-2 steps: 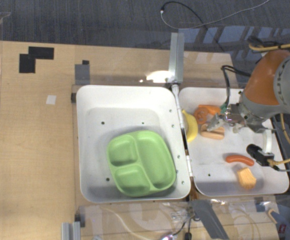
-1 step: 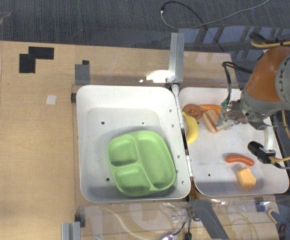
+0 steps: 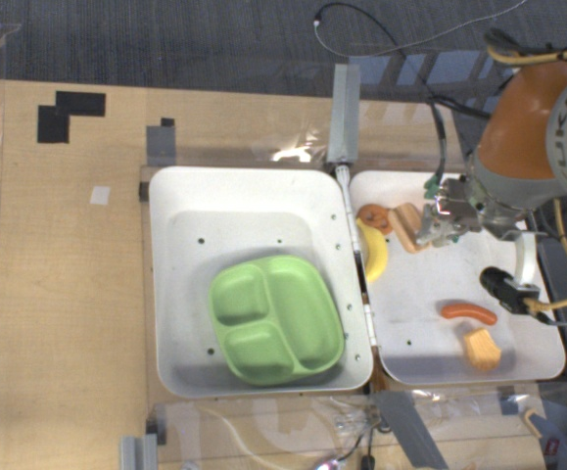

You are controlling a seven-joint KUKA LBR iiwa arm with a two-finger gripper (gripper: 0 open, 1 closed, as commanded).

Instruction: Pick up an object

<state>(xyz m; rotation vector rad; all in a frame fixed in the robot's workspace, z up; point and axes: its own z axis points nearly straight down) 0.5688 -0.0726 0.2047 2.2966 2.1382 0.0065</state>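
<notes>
On the pale wooden tabletop point(image 3: 58, 262) two shallow white bins sit side by side, their inner edges touching. The left bin point(image 3: 180, 204) is the wider of the two, and the right bin point(image 3: 430, 355) is a little narrower. The grey arm point(image 3: 533, 135), with its orange band, reaches in from the right and hangs over the far right part of the right bin.

A green plate point(image 3: 278, 316) with three compartments lies flat in the near half of the left bin, turned a little askew. A grey post point(image 3: 344, 116) stands at the far edge where the bins meet, and black patches point(image 3: 68, 114) mark the tabletop far to the left.

In the right bin a yellow banana point(image 3: 373, 251) lies along the left wall. At its far end, touching it, is a small brown round piece point(image 3: 373, 216). Just to the right of that lies a tan block point(image 3: 406, 226), tilted, in the far left part of the bin. The claw point(image 3: 442, 221) is right beside this block, on its right, seemingly touching it. I cannot tell whether the claw is wide or narrow, or whether it grips the block.

An orange-red sausage point(image 3: 469, 312) lies in the near right part of the bin, well apart from the claw. Just nearer the camera is a small yellow-orange wedge point(image 3: 482, 349).
</notes>
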